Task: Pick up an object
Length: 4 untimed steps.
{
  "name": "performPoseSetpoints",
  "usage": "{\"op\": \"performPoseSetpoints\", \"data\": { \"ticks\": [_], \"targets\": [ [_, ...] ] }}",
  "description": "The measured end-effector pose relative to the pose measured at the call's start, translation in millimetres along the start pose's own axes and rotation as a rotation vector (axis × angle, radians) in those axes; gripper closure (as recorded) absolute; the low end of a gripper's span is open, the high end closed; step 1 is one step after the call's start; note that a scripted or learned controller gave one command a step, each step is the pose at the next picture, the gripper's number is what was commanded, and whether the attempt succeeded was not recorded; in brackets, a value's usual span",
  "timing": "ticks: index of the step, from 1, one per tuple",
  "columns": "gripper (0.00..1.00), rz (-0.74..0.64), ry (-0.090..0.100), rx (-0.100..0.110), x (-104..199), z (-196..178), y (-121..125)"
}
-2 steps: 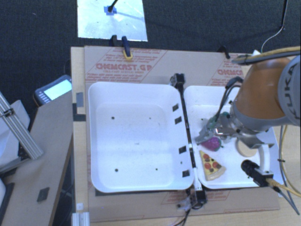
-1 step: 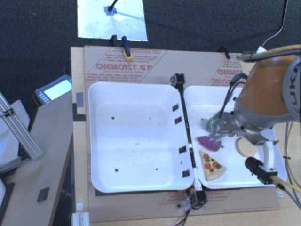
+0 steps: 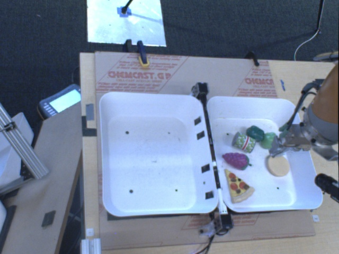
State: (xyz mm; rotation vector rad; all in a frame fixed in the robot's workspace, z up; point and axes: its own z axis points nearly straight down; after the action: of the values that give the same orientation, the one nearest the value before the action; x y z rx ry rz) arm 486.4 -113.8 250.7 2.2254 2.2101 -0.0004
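The right bin (image 3: 249, 107) holds several small objects: a green-and-white can (image 3: 243, 141), a dark green piece (image 3: 255, 132), a light green piece (image 3: 269, 139), a purple grape bunch (image 3: 235, 160), a pizza slice (image 3: 238, 185) and a tan round cookie (image 3: 278, 166). My gripper (image 3: 279, 148) reaches in from the right and hangs low over the bin, just above the cookie and right beside the light green piece. I see nothing clearly between its fingers.
The left bin (image 3: 153, 152) sits beside the right one, split from it by a black-clipped divider (image 3: 207, 142). Both rest on a cardboard sheet (image 3: 180, 73). A grey device (image 3: 59, 102) lies off the bench's left edge.
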Motion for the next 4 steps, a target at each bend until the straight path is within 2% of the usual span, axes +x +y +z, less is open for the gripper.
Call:
{"op": "performPoseSetpoints", "data": {
  "ticks": [1, 2, 3, 4],
  "targets": [
    [1.0, -0.018, 0.005, -0.009, 62.3, -91.1, 1.9],
    [1.0, -0.005, 0.005, 0.017, 43.3, 74.8, -3.2],
    [1.0, -0.017, 0.006, -0.008, 93.4, -22.0, 1.9],
    [1.0, -0.018, 0.007, -0.014, 137.7, -157.6, 1.2]
  ]
}}
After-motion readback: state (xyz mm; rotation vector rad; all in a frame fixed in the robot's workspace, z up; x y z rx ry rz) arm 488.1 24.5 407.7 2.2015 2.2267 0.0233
